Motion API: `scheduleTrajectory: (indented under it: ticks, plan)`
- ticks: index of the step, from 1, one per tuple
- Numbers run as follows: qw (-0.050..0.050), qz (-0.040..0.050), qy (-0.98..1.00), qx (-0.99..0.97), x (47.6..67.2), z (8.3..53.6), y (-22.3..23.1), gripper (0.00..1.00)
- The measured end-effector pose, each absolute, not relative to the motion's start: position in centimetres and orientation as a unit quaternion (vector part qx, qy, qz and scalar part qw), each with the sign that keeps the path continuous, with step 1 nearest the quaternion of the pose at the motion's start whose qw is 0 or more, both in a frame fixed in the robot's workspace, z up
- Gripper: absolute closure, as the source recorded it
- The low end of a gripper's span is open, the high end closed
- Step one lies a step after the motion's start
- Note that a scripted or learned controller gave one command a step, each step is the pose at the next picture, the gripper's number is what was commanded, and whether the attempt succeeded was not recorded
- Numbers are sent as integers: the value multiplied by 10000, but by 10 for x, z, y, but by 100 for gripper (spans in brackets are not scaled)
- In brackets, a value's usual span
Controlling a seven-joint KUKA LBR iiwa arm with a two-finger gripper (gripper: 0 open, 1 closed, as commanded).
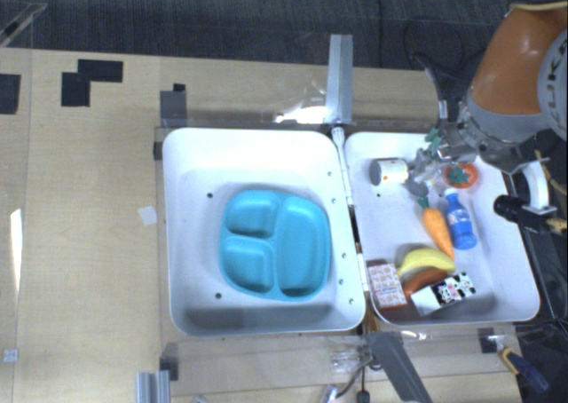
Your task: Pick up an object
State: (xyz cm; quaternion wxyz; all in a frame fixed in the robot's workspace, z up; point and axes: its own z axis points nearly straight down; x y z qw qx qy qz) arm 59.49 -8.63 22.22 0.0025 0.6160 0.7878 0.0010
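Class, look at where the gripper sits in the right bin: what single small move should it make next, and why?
Probably a short descent. The gripper sits at the right bin's upper end, beside the white cylinder and above the carrot and blue bottle, with nothing seen between its fingers.

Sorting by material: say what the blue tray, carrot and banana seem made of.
Blue tray: likely moulded plastic, from its uniform colour, soft sheen and rounded compartments. Carrot and banana: probably plastic toys, given their flat, even colour, though the view is too coarse to be sure.
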Motion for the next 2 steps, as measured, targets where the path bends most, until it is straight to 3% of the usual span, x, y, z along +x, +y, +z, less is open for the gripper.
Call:
scheduleTrajectory:
  ticks: [1, 2]
  plan:
    - [12, 3, 7323, 6810, 640, 169, -130, 100]
    - [8, 6, 7733, 6341, 621, 200, -78, 100]
